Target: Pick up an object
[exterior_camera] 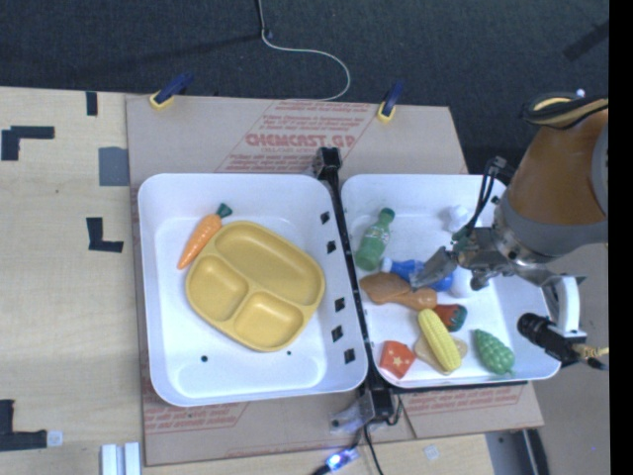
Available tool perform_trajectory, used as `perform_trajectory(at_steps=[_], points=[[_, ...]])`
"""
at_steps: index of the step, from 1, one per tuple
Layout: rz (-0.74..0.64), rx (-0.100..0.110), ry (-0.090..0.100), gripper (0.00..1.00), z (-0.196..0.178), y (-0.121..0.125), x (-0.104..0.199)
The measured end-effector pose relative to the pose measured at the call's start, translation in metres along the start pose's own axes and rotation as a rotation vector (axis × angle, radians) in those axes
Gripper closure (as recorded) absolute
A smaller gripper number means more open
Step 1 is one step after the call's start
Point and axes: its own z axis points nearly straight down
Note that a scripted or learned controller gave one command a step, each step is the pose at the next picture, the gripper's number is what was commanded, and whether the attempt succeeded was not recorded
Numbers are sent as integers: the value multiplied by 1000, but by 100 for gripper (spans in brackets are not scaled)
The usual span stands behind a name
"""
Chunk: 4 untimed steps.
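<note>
My gripper (456, 274) hangs low over the middle of the right bin (514, 295), open. Its left finger (432, 267) slants down over a blue toy (407, 269), and I cannot tell whether they touch. Nothing shows between the fingers. Close by lie an orange-brown drumstick (389, 289), a yellow corn cob (439, 339), a small red fruit (453, 316), a green bumpy vegetable (493, 351), a red carton (397, 359) and a green bottle (374, 237). A small white piece (457, 214) sits near the bin's far side.
The left bin (163, 265) holds a yellow divided plate (254, 283) and an orange carrot (200, 237) beside it. A black divider (341, 255) runs between the bins. The arm's grey and orange body (559, 181) covers the right bin's right side.
</note>
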Motion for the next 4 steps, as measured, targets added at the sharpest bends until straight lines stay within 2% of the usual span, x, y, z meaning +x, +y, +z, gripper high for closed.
perform_trajectory(at_steps=[2, 3, 4], points=[[0, 1, 1, 0, 123, 8, 0], [0, -6, -1, 0, 129, 8, 1], [1, -7, -2, 100, 119, 8, 0]])
